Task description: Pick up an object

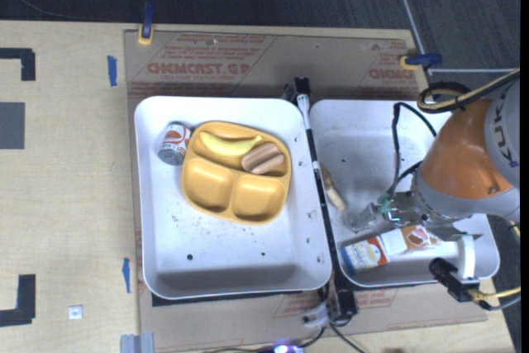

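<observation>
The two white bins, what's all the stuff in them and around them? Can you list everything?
Left bin: 1, white, left half of the bench.
Right bin: 1, white, beside the left bin.
Divided plate: 1, yellow, in the left bin toward its far side.
Banana: 1, yellow, in the plate's far compartment.
Hot dog: 1, brown, same compartment, right of the banana.
Can: 1, red and silver, on its side, touching the plate's left edge.
Carton: 1, white with blue and red print, lying in the right bin's near side.
Clamps: 2, blue and yellow, on the board's far edge.
Arm: 1, grey with orange band, over the right bin.
Gripper: 1, dark, low in the right bin just above the carton.
</observation>
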You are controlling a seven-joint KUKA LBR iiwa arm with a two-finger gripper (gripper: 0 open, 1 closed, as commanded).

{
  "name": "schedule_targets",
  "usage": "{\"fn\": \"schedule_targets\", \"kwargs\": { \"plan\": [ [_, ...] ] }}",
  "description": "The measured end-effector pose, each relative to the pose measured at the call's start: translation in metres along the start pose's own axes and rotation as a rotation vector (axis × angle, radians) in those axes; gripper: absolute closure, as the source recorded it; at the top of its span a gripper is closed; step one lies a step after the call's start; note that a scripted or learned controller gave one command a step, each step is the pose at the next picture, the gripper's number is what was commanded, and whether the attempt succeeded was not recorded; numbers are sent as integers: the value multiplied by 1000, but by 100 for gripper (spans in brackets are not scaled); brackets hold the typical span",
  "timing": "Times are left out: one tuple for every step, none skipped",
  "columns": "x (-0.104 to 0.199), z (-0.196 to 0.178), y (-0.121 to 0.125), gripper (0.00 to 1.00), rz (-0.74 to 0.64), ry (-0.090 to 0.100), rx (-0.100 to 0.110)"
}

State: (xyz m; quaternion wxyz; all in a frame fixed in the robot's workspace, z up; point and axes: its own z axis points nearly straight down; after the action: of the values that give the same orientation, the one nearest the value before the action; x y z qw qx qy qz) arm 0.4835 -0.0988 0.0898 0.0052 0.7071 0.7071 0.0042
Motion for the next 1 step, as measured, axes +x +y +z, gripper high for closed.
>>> {"fn": "schedule_targets", "kwargs": {
  "plan": [
    [-5, -11, 2, 100, 4, -13, -10]
  ]
}}
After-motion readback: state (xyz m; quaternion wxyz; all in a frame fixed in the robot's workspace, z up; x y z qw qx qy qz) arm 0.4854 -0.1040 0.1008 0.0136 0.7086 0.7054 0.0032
